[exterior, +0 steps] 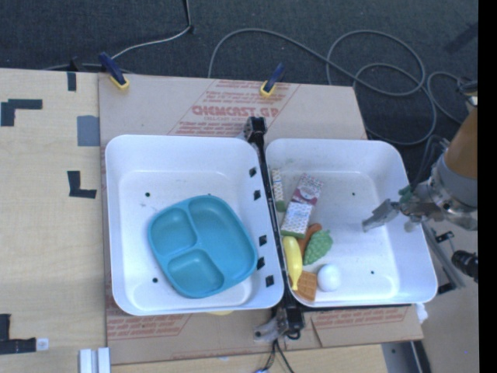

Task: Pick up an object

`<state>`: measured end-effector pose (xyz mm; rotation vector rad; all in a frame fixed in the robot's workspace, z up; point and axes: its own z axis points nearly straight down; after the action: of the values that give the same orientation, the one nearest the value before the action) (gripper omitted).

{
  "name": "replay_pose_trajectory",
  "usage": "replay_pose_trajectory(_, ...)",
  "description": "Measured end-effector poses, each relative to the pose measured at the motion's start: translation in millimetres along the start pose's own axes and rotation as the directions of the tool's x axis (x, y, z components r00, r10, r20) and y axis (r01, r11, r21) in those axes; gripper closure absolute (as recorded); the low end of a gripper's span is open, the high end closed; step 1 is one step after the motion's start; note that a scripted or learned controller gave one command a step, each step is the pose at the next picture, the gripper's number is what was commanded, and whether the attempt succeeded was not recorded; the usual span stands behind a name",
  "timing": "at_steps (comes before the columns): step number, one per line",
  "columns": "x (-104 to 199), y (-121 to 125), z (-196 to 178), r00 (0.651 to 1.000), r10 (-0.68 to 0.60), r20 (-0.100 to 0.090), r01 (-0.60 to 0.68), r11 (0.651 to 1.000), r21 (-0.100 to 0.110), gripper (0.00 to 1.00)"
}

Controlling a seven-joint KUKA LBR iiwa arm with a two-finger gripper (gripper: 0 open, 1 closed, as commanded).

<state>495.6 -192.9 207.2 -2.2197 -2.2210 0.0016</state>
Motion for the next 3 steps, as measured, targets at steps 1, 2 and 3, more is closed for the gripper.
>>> replay_pose_trajectory(1,55.2,62.4,58.4,1.0,-0.001,0.0,0.001,1.0,0.0,0.0)
replay_pose_trajectory(2,92.8,88.2,119.4,1.0,-0.002,0.001,0.002,1.0,-0.006,0.0)
replay_pose_trajectory(3,81.4,130.6,120.6,1.0,-0.002,0.002,0.002,1.0,-0.006,0.0)
